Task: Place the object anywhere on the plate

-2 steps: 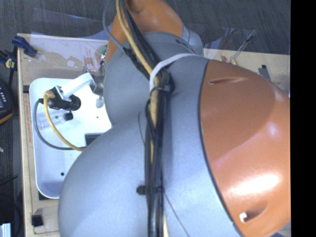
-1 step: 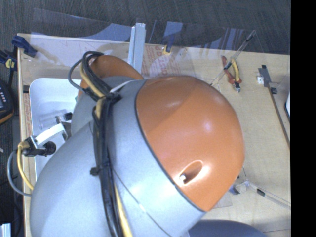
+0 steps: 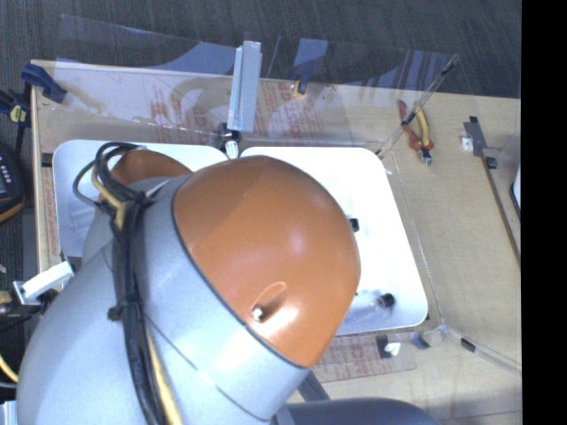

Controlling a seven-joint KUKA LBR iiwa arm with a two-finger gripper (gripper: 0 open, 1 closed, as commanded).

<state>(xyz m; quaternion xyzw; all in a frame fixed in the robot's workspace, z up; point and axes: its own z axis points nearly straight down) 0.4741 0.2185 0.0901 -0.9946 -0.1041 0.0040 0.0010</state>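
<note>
The big grey arm [image 3: 106,326] with its orange band [image 3: 266,255] fills the front and covers most of both bins. The hand is hidden under it, so I cannot tell its state, or which way the object lies from it. The plate and object are hidden too (likely below the arm). Behind sits the right white bin [image 3: 390,237], then the bench [image 3: 461,237]. No writing can be read
</note>
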